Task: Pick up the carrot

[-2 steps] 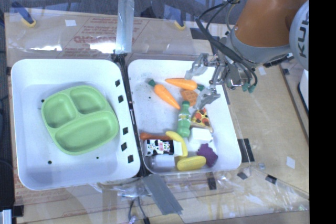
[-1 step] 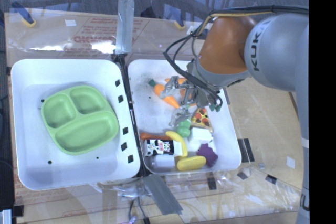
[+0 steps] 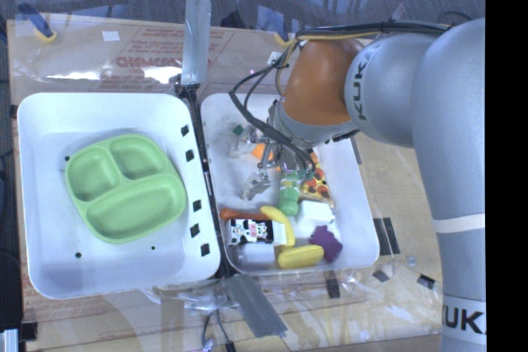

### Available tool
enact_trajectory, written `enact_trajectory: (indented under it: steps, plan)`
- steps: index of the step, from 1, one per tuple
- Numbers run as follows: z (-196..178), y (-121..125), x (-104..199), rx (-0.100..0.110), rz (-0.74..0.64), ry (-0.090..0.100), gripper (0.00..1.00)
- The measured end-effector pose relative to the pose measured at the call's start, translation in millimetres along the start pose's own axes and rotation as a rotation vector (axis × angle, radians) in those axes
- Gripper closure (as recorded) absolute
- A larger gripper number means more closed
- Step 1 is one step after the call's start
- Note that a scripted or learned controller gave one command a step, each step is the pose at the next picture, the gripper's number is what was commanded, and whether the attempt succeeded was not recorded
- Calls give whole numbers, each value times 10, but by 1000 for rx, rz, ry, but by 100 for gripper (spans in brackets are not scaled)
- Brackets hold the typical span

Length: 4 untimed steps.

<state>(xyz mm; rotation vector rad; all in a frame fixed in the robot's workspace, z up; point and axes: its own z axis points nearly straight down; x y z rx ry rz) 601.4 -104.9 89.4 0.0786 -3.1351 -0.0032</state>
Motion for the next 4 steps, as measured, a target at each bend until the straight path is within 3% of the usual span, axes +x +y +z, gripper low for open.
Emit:
enact_trajectory:
  steps: [1, 2, 3, 4]
  plan:
    - [-130, 16, -24, 2, -8, -6, 100]
    - [-686, 36, 282, 2, 156, -7, 100]
    - [-1027, 918, 217, -1, 672, -8, 100]
    - [-1213, 676, 525, 1, 878, -3, 100]
